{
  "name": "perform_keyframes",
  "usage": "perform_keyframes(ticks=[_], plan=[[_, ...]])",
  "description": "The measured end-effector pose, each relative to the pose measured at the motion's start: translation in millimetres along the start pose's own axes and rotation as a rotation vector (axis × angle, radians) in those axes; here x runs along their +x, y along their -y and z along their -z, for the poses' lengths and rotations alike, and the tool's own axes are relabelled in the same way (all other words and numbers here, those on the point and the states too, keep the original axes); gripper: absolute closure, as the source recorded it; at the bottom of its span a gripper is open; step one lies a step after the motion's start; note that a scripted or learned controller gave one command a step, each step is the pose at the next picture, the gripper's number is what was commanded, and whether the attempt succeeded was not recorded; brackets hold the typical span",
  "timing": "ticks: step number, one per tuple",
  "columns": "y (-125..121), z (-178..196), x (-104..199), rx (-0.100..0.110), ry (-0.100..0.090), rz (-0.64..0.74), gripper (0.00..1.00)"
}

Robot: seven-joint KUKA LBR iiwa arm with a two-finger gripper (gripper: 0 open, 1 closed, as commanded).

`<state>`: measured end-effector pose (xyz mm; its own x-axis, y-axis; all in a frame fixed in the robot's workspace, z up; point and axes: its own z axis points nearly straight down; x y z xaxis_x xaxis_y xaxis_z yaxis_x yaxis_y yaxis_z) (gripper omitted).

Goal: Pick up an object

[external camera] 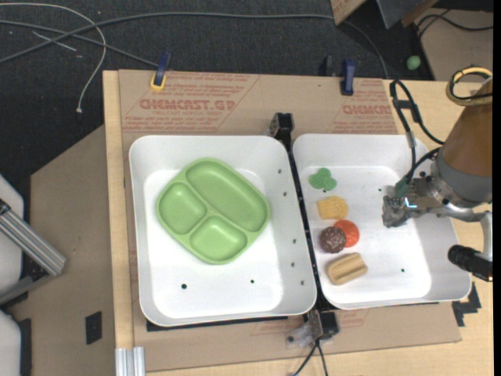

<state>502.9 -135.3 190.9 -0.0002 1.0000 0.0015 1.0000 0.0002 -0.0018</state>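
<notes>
The right bin (407,276) holds several small food toys along its left side: a green broccoli piece (322,180), a yellow corn piece (333,207), a red and brown round piece (338,236) and a tan bread roll (346,268). My gripper (394,210) hangs over the right half of that bin, well to the right of the toys, with nothing seen between its fingers. The arm's grey and orange wrist (470,151) comes in from the right.
The left bin (149,233) holds a green divided plate (213,209). A black divider (293,186) runs between the bins. Cables (407,108) trail by the right bin's far right corner, and a black part (468,260) juts in at the right edge.
</notes>
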Motion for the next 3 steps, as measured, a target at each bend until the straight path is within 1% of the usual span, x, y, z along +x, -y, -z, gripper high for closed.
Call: perform_keyframes(ticks=[1, 2, 3], plan=[[1, -43, -3, 0.004, -0.001, -0.001, 0.0], [8, -87, -5, 0.005, -0.002, -0.001, 0.0], [8, -107, -5, 0.003, -0.002, -0.001, 0.0]])
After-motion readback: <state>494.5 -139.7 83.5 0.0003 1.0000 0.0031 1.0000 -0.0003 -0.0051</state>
